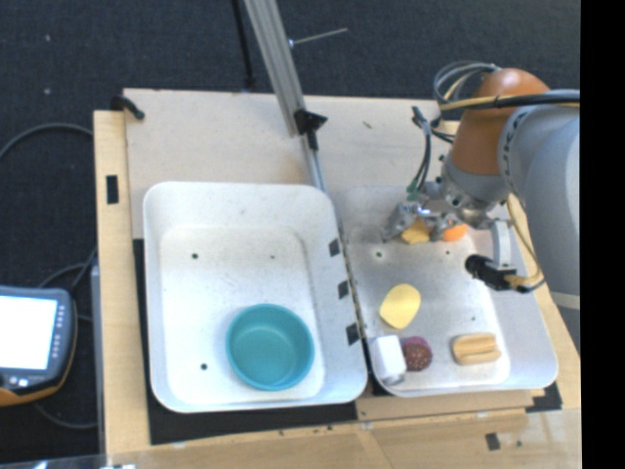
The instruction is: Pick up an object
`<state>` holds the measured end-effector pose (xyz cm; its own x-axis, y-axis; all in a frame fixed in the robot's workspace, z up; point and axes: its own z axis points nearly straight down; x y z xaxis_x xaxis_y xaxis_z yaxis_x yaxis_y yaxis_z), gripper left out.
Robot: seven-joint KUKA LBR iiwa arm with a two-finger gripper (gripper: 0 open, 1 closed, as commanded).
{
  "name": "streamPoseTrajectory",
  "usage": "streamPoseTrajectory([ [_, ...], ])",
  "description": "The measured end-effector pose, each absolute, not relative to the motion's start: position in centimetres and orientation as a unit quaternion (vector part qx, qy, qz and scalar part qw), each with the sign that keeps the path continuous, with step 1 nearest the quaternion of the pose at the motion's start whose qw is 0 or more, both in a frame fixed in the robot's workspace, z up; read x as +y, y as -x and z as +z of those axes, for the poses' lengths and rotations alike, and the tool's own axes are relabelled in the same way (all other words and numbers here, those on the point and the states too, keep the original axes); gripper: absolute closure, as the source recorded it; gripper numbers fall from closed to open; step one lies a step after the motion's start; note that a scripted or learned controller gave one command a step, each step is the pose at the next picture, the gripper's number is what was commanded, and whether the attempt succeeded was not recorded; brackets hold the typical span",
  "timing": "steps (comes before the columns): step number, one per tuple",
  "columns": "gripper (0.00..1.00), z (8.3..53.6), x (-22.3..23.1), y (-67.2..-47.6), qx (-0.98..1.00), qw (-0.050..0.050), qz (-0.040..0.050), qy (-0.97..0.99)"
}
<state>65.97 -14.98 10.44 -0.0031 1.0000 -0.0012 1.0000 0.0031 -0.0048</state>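
Observation:
My gripper (422, 221) hangs over the far part of the right bin (522, 360), below the orange band of the arm. A small yellow piece (416, 234) and an orange piece (453, 232) lie right at the gripper's tip. Nearer the front of this bin lie a pale yellow object (400, 305), a white block (389, 357), a dark red ball (417, 354) and a tan block (476, 348). A teal bowl (270, 347) sits in the left bin (195, 223).
A slanted metal rail (278, 57) crosses the bench behind the bins. A black cable end (493, 273) hangs at the arm's side over the right bin. A handheld screen (34, 340) lies off the bench at left.

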Motion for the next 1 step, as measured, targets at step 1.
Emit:
streamPoseTrajectory([
  [1, 1.00, 12.48, -15.29, -66.38, -0.709, -0.005, -0.0006, 0.706],
])
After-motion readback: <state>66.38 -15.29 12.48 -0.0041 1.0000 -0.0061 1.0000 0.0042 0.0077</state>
